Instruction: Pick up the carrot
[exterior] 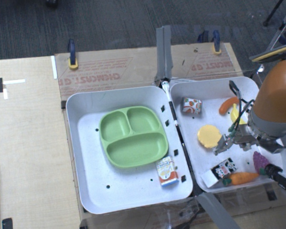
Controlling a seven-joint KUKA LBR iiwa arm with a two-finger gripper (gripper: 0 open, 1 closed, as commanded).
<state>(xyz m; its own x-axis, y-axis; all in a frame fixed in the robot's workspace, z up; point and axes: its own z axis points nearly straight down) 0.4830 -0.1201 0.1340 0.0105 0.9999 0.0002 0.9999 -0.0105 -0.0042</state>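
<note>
The carrot (242, 178) lies flat along the right bin's (208, 86) near wall, leafy end toward a small black-and-white carton (223, 169). The gripper (226, 143) hangs low over the bin's middle, just beside a yellow disc (209, 136), short of the carrot and gripping nothing. Open or closed? Can't tell from here. That wall leaves little room for a grasp, I'd say.

Arm in from right, wrist low, pincer (226, 144) prob. open.

robot lab: clamped cardboard (178, 64), white bins (79, 159)
</note>
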